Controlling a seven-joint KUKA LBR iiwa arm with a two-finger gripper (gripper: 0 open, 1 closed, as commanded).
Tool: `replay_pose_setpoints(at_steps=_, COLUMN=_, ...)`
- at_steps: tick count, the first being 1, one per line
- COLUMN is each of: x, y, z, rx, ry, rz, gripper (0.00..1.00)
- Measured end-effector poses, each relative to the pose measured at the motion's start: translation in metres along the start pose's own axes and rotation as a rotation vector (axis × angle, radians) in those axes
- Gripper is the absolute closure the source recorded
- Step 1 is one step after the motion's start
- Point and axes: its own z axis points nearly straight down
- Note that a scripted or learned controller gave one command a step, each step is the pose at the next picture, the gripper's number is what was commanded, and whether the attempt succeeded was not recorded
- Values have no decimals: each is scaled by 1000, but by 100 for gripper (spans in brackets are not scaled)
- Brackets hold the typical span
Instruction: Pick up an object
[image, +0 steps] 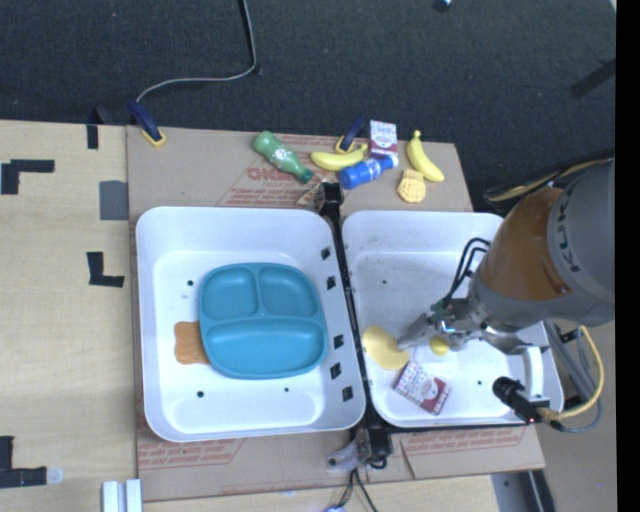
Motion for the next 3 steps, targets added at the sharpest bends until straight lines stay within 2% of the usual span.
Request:
replay_pose_setpoints(at_steps=1, x=0, y=1, z=-11, rx=-3, ry=1, rz=0, gripper=100)
replay_pose_setpoints(at_steps=2, x=-31, y=0, z=-93, rx=-3, ry=-2, rz=1, gripper=100)
replay_pose_setpoints(at_steps=3, x=-31, y=0, z=-93, rx=-2, ry=-1, rz=0, gripper=0)
